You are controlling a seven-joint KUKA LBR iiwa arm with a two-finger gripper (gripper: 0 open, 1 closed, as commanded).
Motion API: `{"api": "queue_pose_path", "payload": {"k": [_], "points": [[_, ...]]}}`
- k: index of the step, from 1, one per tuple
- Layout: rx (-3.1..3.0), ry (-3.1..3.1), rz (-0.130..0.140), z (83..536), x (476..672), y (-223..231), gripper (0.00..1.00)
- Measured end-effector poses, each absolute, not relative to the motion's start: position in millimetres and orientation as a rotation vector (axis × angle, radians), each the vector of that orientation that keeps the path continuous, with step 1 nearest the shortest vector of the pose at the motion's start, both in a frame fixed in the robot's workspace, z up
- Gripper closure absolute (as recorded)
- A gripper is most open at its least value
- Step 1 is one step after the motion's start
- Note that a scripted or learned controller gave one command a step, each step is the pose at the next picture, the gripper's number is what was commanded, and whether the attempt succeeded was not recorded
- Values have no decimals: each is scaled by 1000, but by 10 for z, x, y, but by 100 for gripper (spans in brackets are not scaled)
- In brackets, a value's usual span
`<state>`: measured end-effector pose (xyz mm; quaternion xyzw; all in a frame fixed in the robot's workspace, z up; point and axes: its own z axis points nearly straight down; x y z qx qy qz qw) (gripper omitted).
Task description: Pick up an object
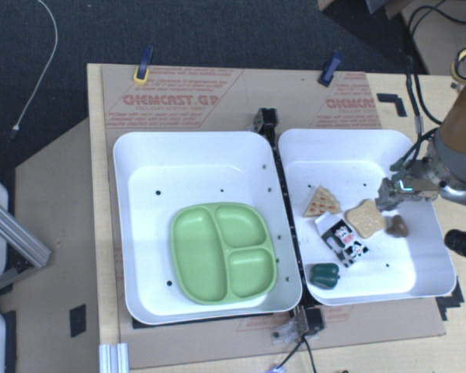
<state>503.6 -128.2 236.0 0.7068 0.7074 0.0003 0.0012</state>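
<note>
Pincer (390,195) low in right bin (295,162), just beside toast slice (365,218); opening state unclear, can't tell. Probably pre-grasp: nothing lifted, all 5 items resting

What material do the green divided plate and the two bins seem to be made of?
The green divided plate looks like moulded plastic with a matte finish: uniform colour, soft rounded ridges. The left bin and right bin seem to be thin glossy white plastic, judging by their smooth rounded rims.

Red lettering reads "CHEMCAST GP" across the cardboard sheet (217,92) at twelve o'clock, repeating toward one o'clock; print on the small black-and-white card (343,239) stays unreadable.
</note>
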Motion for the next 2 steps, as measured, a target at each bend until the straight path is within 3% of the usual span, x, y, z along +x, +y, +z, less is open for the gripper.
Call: {"api": "queue_pose_path", "payload": {"k": [2], "points": [[2216,2230,4,2360,5043,-254,100]]}}
